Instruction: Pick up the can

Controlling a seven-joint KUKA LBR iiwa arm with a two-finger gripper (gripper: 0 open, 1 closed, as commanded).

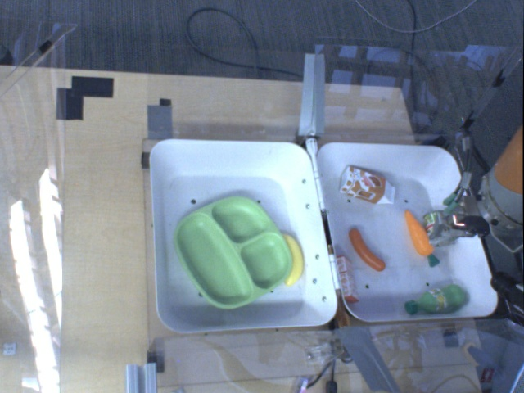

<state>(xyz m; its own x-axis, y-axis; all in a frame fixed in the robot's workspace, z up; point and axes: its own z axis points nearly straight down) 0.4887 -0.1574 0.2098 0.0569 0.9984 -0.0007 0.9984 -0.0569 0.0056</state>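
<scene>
Camera view: we see the arm [503, 191] enter from the right, over the right bin [409, 155]. The gripper [455, 219] sits low near that bin's right wall. At its tip we note a small silvery object, which we take to be the can [434, 224], touching or just beside the upper end of the carrot [417, 234]. We cannot tell whether the gripper is apart, together or clamped on the can. The right bin also holds a carton [364, 185] near its rear, a sausage [367, 249] at its middle, a green bottle [438, 300] lying at the front and a red-and-white packet [342, 275] against the left wall. In the left bin [172, 301] we see a green divided plate [233, 252] with a yellow item [295, 260] under its right edge.
</scene>
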